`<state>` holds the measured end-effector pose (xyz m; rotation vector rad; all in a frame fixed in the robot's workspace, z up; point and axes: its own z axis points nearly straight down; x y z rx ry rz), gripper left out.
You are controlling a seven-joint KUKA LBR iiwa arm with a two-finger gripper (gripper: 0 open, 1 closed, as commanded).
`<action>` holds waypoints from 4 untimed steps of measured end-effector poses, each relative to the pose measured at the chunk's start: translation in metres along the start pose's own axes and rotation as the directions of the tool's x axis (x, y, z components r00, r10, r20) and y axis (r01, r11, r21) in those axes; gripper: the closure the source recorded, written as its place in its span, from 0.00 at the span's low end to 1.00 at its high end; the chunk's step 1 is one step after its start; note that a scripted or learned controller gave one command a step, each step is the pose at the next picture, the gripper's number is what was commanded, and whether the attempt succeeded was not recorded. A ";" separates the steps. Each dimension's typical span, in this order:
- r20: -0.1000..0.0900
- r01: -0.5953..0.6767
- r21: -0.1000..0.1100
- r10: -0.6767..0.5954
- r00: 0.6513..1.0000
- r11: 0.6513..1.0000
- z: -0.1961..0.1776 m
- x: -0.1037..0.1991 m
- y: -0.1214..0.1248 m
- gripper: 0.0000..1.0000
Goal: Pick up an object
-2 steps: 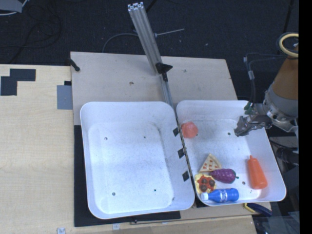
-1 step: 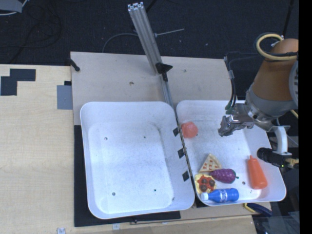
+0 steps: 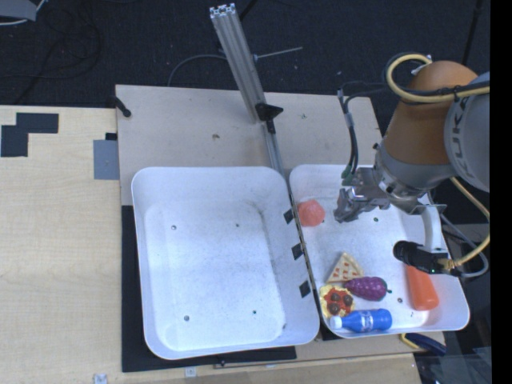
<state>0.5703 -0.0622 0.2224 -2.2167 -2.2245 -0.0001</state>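
Nearest candidate for me is the small pinkish-red rounded lump (image 3: 310, 212), sitting in the right white bin (image 3: 448, 314) hard up against its left wall, just beside the divider between the two bins. My gripper (image 3: 350, 208) hangs close to its right, low over the bin floor, with nothing between the fingers; from this slant I honestly can't tell if they're spread or closed.

What worries me: that lump looks smooth and rounded, so a pinch slightly off-centre could squirt it sideways, and with the wall right there one finger may have no room to get behind it and could clip the rim instead.

The rest is bunched at the near end of the same bin: a tan triangular wedge with a red grid (image 3: 346, 268), a glossy purple oblong piece (image 3: 368, 287), a yellow-and-red patterned piece (image 3: 335, 301), a blue plastic bottle with a white cap (image 3: 365, 321) lying on its side, and an orange carrot-shaped stick (image 3: 421, 289). They're packed touching each other, so I'd probably drag neighbours along. The left white bin (image 3: 210, 254) has a speckled floor.
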 end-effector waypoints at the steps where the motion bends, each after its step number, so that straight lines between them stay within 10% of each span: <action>1: 0.000 0.000 -0.001 0.000 1.000 1.000 -0.008 0.055 0.009 1.00; 3: 0.001 -0.001 -0.001 0.001 1.000 1.000 -0.006 0.144 0.053 1.00; 4: 0.001 -0.002 0.000 0.002 1.000 1.000 -0.006 0.144 0.053 0.00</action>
